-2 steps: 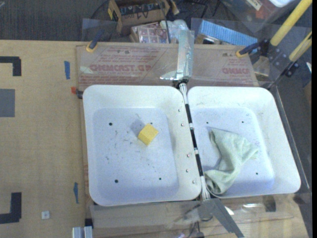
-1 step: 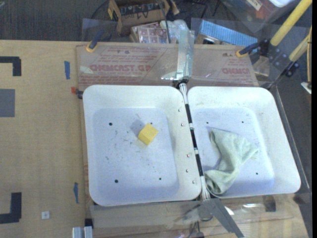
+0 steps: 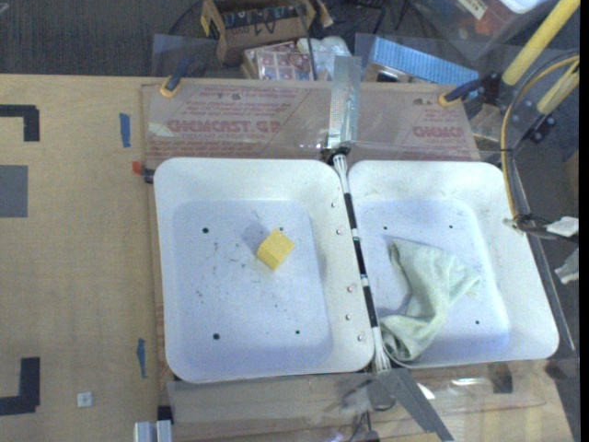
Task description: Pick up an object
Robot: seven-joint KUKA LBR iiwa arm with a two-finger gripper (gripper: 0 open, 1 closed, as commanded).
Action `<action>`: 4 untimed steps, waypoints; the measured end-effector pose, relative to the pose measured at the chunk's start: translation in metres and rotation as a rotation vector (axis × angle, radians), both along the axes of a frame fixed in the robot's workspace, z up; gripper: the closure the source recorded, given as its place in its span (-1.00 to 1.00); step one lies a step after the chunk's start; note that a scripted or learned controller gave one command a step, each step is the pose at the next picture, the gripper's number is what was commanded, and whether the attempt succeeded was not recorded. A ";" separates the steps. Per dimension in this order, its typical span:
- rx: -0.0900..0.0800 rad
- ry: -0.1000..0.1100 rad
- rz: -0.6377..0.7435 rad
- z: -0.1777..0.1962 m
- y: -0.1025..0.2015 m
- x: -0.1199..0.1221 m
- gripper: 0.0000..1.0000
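So here's where you're at: nothing's been picked up yet, as far as I can see. The left bin [image 3: 184, 201] has a small yellow block [image 3: 274, 249] sitting a bit above its middle, tilted so it reads like a diamond from the camera, with open white floor all round it. The right bin [image 3: 479, 201] has a pale green cloth [image 3: 425, 297] crumpled up, running from around the middle of the bin down to the near-left corner, where it bunches against the divider between the two bins.

Both things are resting on the bin floors, well apart from each other, each in its own bin. As for the gripper, I honestly can't tell you its state from this shot, so don't assume anything there.

My read is that the whole job is ahead of you: choose a target, come down over it, close, lift. If it were me I'd go for the block, since it's rigid, stands alone and has clear space on every side. The cloth is floppy and partly tucked into that corner, so a pinch there could snag a fold or scrape the bin wall. Behind the bins the desk carries a clear plastic sheet [image 3: 239, 122] with red lettering, nothing that matters for the grab.
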State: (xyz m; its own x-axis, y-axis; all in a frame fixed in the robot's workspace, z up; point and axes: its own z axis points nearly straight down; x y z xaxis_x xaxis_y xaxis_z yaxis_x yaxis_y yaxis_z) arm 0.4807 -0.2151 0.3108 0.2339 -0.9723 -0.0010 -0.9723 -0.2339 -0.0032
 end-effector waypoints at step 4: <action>-0.006 -0.002 1.137 -0.224 0.019 0.007 1.00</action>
State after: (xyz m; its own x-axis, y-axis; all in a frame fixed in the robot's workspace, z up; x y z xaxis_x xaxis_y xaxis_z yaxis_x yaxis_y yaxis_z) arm 0.4881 -0.1963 0.0871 0.9804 -0.1969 0.0042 -0.1969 -0.9804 -0.0006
